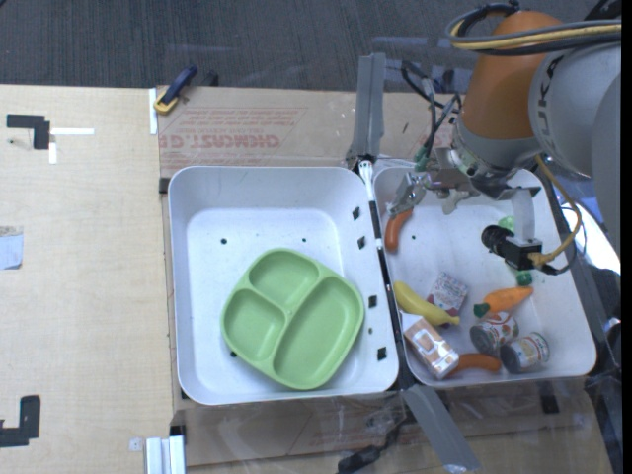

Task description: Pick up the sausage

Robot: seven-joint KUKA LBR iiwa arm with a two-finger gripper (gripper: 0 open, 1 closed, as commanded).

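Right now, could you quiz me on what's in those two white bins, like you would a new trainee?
1. True or false: the green plate lies in the left bin.
2. Which lies nearest the gripper? A) sausage B) banana C) carrot
3. Fill in: the plate has ___ compartments.

Key: 1 true; 2 A; 3 three.
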